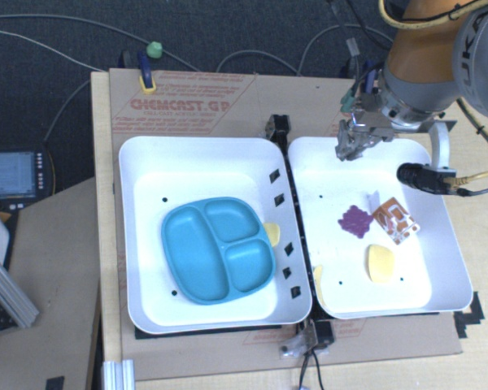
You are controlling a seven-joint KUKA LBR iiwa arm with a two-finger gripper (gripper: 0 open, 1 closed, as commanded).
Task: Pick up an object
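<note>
Hovering over the far end of the right bin [439, 295], the gripper [355, 146] carries nothing that can be seen; how it is set cannot be told from this angle. Nearer in the same bin lie a purple piece [355, 221], a brown-and-white toy [393, 220] just beside it, and a pale yellow piece [381, 263] below them. The left bin [138, 218] holds a blue divided tray [218, 249], with a small yellow bit [272, 233] touching its right edge.
</note>
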